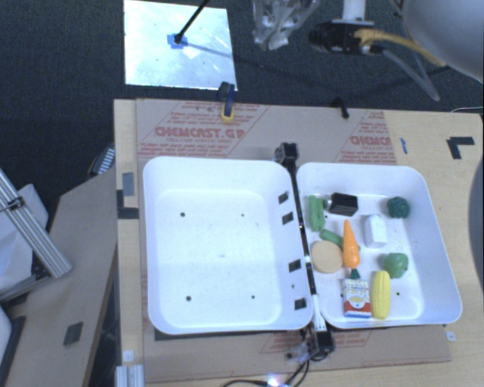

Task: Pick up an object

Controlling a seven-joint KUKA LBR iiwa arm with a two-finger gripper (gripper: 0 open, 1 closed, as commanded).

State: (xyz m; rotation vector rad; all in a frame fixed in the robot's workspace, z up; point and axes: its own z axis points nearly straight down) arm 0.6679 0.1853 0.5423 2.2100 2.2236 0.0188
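Right bin (435,227), white, shallow, on the bench (91,227); contents as we count them: black block (344,203); dark green ball (398,207); white block (375,230); orange carrot (351,244); green pod (315,213) by the divider; tan disc (327,258), touching the carrot; light green lump (395,264); yellow corn (381,294) just beside a red-and-white carton (356,297). Left bin (219,181): bare white floor. Hand (281,23): high at the top edge, well apart from both bins; blurred, so whether it is apart or together we cannot tell. Recommended pick: the dark green ball or black block, each standing clear of neighbours; we would descend straight over it, avoiding the crowded carrot and disc cluster.
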